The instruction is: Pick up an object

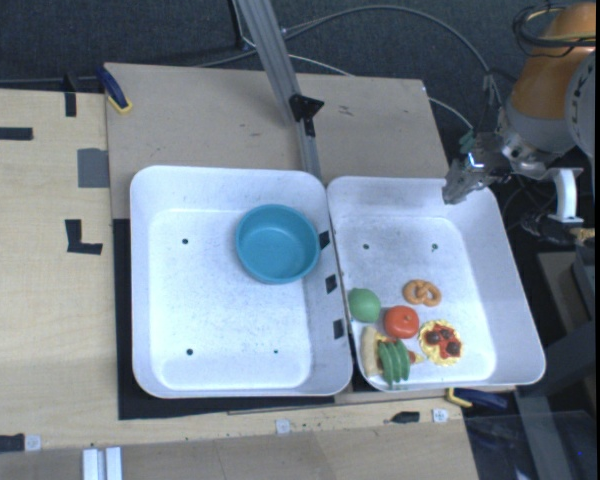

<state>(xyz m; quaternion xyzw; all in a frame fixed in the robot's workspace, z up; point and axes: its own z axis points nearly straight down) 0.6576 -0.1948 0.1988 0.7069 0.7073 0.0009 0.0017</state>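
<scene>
Tan bench point(40, 268) w/ black tape; dark carpet point(100, 13).

Two shallow white plastic bins point(160, 268) are sitting here, holding one round blue bowl point(277, 243) and six small toy foods point(400, 323).

I see the hand point(461, 182) over the right bin's point(500, 268) far rim, nothing visible in it. Blue bowl point(277, 243) in left bin point(180, 298). Pretzel point(421, 292), tomato point(401, 321), green ball point(364, 304) clustered in right bin's near part.
</scene>
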